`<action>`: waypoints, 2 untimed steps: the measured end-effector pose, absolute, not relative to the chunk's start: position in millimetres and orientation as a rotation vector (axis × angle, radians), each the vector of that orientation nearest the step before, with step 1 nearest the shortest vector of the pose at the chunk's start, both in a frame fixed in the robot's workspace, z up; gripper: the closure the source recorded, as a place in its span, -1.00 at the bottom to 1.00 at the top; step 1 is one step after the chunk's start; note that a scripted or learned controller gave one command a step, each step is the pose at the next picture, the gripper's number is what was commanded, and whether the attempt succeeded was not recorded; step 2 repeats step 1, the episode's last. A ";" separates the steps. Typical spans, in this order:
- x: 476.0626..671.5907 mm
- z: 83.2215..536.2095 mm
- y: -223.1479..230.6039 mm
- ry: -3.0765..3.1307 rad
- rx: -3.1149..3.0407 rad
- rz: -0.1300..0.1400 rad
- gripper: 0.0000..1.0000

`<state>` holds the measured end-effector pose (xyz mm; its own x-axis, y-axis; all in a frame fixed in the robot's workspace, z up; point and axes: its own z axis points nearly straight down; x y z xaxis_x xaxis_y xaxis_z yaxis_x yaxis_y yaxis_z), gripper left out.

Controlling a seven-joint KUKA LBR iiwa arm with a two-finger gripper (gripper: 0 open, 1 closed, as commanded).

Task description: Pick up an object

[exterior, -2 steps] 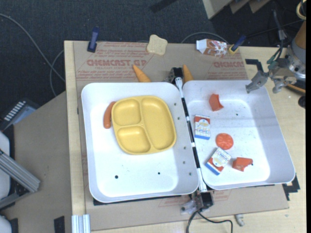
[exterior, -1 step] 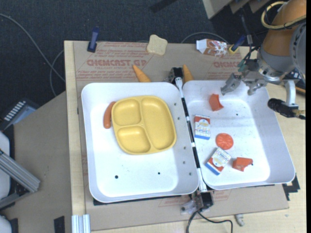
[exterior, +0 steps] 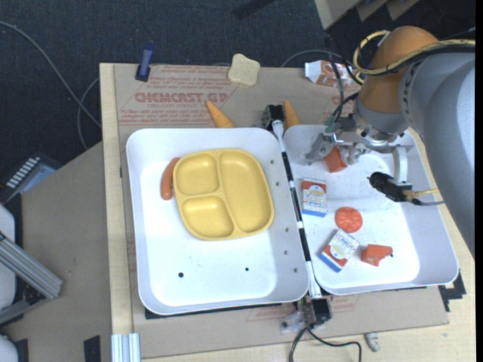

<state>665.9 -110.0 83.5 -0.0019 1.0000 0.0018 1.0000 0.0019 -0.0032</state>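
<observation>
My gripper (exterior: 335,146) hangs low over the far left corner of the right bin (exterior: 430,255), straight above a small red-orange piece (exterior: 336,161). It sits so close over the piece that touching or apart cannot be judged. Other things lie in that bin: a red and white carton (exterior: 313,197), an orange-red disc (exterior: 348,219), a small blue, white and red box (exterior: 339,249) and a red chunk (exterior: 376,254). The left bin (exterior: 226,285) holds a yellow divided plate (exterior: 223,194) with a sausage (exterior: 166,179) along its left side.
The grey arm with its orange band (exterior: 396,59) covers the right bin's far right side. Behind the bins, on the cardboard, lie a bread slice (exterior: 244,69), two carrots (exterior: 219,114), a blue item (exterior: 143,61) and a packet (exterior: 324,70). A black clip (exterior: 273,116) sits between the bins.
</observation>
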 end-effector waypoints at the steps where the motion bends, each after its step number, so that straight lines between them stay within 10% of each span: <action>1: 667.2 95.4 -110.7 -2.225 -2.220 -0.001 1.00; 2: 667.2 95.4 -110.7 -2.225 -2.220 -0.001 1.00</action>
